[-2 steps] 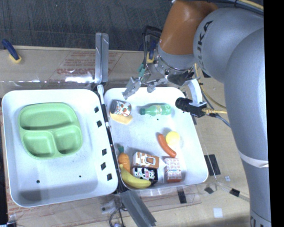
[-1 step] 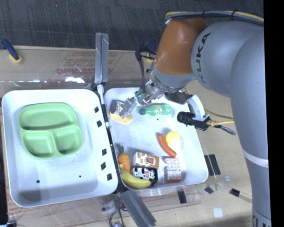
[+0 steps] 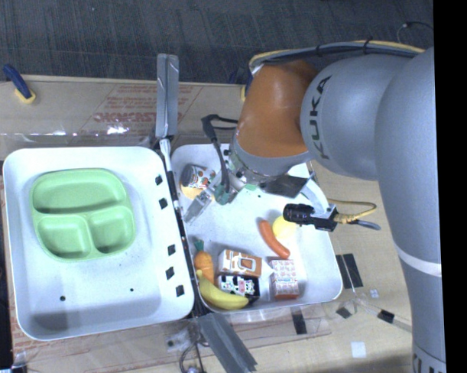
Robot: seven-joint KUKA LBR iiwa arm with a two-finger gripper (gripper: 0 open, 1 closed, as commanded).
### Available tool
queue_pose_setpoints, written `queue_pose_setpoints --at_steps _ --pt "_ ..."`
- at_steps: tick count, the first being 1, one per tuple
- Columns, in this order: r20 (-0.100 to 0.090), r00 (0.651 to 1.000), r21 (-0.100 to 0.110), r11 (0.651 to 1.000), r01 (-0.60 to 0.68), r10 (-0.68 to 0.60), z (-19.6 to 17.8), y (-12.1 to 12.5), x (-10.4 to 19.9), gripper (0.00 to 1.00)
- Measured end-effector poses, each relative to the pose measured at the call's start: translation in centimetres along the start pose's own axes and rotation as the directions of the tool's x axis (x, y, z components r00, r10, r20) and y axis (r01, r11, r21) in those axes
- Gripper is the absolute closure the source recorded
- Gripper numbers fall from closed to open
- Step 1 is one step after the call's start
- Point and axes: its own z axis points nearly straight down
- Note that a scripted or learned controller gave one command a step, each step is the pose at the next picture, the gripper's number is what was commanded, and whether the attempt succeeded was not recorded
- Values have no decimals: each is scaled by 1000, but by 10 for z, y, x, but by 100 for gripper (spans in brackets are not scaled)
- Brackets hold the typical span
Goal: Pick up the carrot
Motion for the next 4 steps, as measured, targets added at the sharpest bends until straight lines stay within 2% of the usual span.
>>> queue_pose_setpoints --at_steps 1,2,3,4 --pt "3 998 -3 998 -67 67 -1 4 -31 0" --pt "1 963 0 963 270 -270 -12 1 -8 0" --pt "4 949 -2 949 316 -316 -1 16 -21 0" --pt "0 855 -1 855 519 -519 73 -20 -66 0"
